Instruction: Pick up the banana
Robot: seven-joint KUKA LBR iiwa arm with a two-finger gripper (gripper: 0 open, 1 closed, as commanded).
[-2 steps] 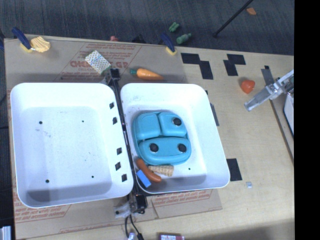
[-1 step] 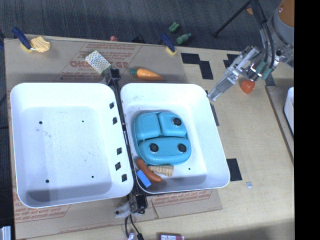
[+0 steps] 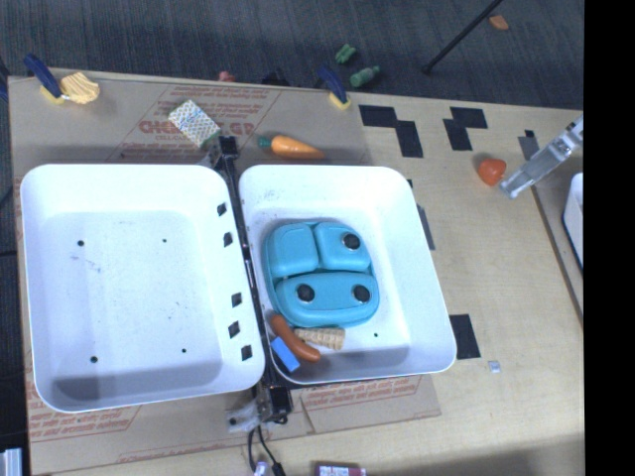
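Camera view: the grey metal end of the arm (image 3: 541,162) sits at the far right over the bare tabletop (image 3: 496,266), outside both bins. An orange ball (image 3: 491,172) lies just beside the jaws. Whether the jaws are open or closed cannot be told, and nothing is seen held in them.

No item reads clearly as a banana. The likeliest candidate is a pale tan, slightly curved piece (image 3: 322,338) in the right bin (image 3: 422,266), well apart from the jaws and down-left of them. It touches the near edge of a blue moulded toy (image 3: 319,274), with an orange sausage-like piece (image 3: 295,340) and a small blue block (image 3: 285,357) close on its far side from the jaws.

Assessment: the approach has not yet begun. The next move calls for travel across the bin rim, then a descent between the blue toy and the bin wall. That gap looks tight.
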